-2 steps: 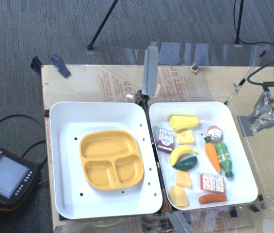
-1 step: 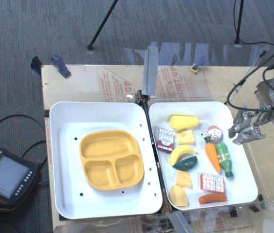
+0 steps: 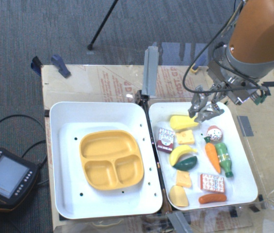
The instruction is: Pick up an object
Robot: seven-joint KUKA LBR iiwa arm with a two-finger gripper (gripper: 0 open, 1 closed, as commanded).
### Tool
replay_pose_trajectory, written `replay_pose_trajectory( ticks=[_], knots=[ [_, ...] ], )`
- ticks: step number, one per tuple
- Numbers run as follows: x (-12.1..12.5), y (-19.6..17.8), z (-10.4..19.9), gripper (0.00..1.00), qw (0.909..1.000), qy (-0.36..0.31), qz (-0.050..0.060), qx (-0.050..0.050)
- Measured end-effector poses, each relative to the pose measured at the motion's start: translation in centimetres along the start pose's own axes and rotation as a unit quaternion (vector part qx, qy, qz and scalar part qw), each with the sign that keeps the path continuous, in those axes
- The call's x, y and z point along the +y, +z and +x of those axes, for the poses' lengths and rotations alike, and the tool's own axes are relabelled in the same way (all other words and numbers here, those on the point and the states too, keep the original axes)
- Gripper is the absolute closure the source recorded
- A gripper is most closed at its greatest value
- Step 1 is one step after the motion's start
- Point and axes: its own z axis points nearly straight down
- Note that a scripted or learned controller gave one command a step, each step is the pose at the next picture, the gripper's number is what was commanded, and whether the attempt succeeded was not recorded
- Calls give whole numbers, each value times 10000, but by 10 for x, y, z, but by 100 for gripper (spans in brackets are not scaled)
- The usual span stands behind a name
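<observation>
Two white bins are seen side by side on the bench. The left bin (image 3: 64, 125) is occupied by a yellow divided tray (image 3: 111, 159), set near its centre. The right bin (image 3: 246, 178) is filled with toy food.

The arm (image 3: 255, 28) is seen entering from 2 o'clock, and the gripper (image 3: 202, 111) is positioned over the right bin's 11 o'clock corner, just above a yellow wedge (image 3: 183, 123). Whether the fingers are released or clenched cannot be told; nothing is seen held between them.

Inside the right bin, items are placed as follows: a banana (image 3: 181, 153) and a dark green avocado (image 3: 185, 163) at centre, touching; a carrot (image 3: 213, 158) and a green bottle (image 3: 224, 160) at 3 o'clock, side by side; a maroon carton (image 3: 166, 140) at 9 o'clock; a cheese block (image 3: 185, 137) beside it; a red-white ball (image 3: 214, 133) at 1 o'clock; a red-patterned box (image 3: 212, 183) and a sausage (image 3: 212, 198) at 5 o'clock; an orange wedge (image 3: 184, 179) and a pale slice (image 3: 178, 196) at 7 o'clock.
</observation>
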Motion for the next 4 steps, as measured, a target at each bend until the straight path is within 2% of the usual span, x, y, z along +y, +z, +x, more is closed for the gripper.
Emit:
replay_pose_trajectory(
  ticks=[1, 2, 3, 4],
  knots=[
    [82, 66, -35, 100, 9998, -210, -18, 30],
    [107, 111, -110, 100, 9921, -1258, -13, 20],
    [75, -23, -114, 100, 9889, -1481, 38, -56],
    [101, -69, -101, 100, 9560, -2933, 12, -29]
  ],
)
